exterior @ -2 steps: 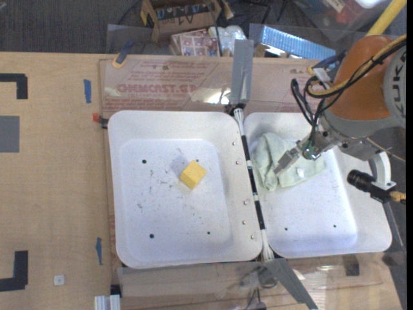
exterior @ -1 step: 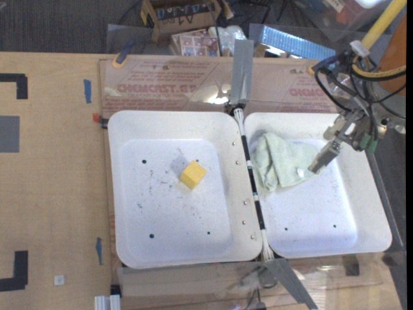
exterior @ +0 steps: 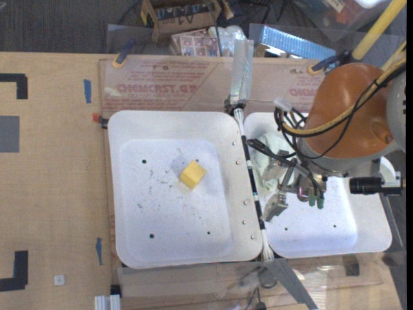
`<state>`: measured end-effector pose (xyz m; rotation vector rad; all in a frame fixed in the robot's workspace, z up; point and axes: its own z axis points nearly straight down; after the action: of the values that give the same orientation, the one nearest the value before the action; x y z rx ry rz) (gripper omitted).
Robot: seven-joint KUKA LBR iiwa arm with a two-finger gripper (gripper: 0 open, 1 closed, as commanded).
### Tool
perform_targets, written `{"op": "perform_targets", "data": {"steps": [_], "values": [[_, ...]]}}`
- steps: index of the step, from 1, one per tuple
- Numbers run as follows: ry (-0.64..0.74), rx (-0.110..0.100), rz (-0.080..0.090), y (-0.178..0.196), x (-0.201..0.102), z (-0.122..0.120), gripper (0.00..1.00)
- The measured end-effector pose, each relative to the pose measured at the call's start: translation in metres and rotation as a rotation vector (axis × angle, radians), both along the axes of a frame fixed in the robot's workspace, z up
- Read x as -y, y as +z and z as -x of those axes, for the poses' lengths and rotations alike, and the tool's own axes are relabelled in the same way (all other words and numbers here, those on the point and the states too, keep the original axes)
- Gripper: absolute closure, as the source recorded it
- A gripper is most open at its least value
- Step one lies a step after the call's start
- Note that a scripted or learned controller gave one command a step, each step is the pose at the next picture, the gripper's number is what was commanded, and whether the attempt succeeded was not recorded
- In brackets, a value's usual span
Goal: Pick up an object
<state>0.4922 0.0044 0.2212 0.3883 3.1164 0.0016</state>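
1. The yellow block (exterior: pixel 192 174) is the one plainly graspable object in sight. It lies loose a little far of the middle of the left bin (exterior: pixel 129 141), on the speckled white floor, well apart from every wall and touching nothing else.

2. The gripper (exterior: pixel 279 205) hangs over the right bin (exterior: pixel 361 237), close to that bin's left wall and near the divider (exterior: pixel 253 186) where the two bins meet. The arm's orange band (exterior: pixel 345 112) and a tangle of cables (exterior: pixel 290 124) sit above it.

3. Whether the claw is open or closed I cannot tell: the tooling is a dark cluster seen from above, and the tips do not separate out from the clutter around them.

4. Some pale crumpled material (exterior: pixel 270 157) lies in the far left part of the right bin, partly under the wrist. Whether the gripper touches it cannot be made out.

5. Judged progress: the pick looks not yet done. No object is seen lifted, and the yellow block rests untouched in the other bin.

6. What remains, as I judge it: settle on a target, come down on it, close on it and raise it off the bin floor. If the block is the target, the arm must first cross left over the divider.
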Motion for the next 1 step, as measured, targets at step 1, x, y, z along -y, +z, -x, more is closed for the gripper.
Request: {"op": "perform_targets", "data": {"steps": [1], "values": [[0.047,-0.001,0.0,-0.0286,0.0101,0.0118,0.0]]}}
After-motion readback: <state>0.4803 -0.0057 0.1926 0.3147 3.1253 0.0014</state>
